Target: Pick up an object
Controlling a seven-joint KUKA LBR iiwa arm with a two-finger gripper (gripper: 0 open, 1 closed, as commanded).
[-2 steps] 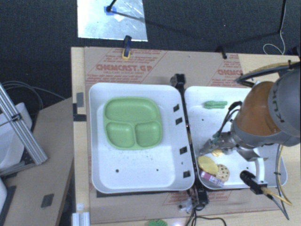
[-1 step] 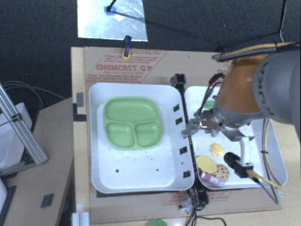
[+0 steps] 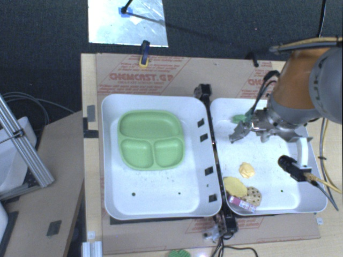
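My gripper [image 3: 251, 135] hangs over the upper part of the right bin [image 3: 278, 197], its two grey fingers spread apart with only bare bin floor between them, so it is open. A small green object [image 3: 239, 119] lies just above the left finger [image 3: 236, 136], partly hidden by the wrist. Lower in the bin sit a small pale yellow lump [image 3: 246, 170], a larger yellow piece [image 3: 234, 186], a brown speckled cookie [image 3: 252, 196] and a pink wrapped item [image 3: 240, 203] in the front left corner. All of these lie below the gripper and apart from it.
The left bin [image 3: 115, 197] holds a green divided plate [image 3: 151, 140]. A black divider with clips [image 3: 210, 149] separates the bins. The grey and orange arm [image 3: 305, 87] covers the right bin's far right corner, and a black fitting with a yellow cable [image 3: 293, 168] hangs near its right wall.
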